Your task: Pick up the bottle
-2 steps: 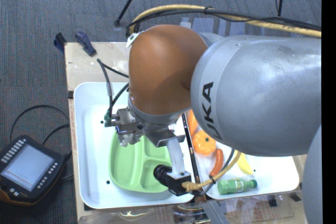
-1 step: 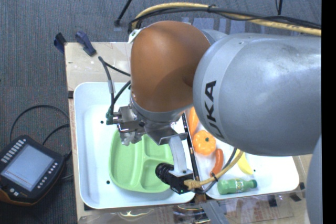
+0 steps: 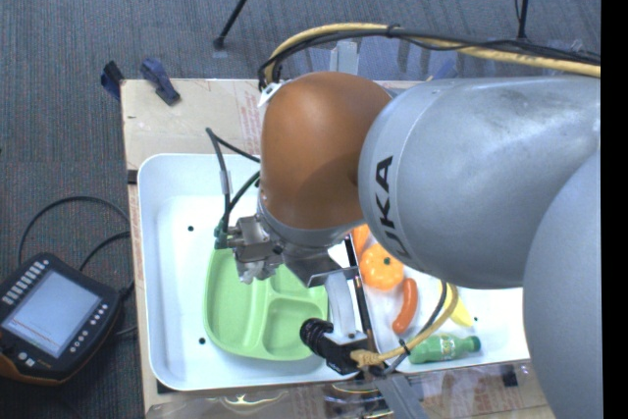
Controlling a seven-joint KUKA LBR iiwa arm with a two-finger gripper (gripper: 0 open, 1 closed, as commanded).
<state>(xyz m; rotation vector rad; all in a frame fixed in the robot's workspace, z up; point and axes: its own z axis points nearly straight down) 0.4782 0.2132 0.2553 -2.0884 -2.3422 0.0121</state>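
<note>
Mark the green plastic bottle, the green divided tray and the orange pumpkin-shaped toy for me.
Green plastic bottle [image 3: 444, 348], camera view, on its body.
Green divided tray [image 3: 228, 309], camera view, left compartment floor.
Orange pumpkin-shaped toy [image 3: 381, 268], camera view, its top.

The grey arm [image 3: 491, 182] sweeps in from the right, its orange band [image 3: 319, 152] bulging large toward the camera above the wrist, and the gripper [image 3: 257, 255] hangs below it, pointed downward, largely hidden beneath the wrist.
</note>
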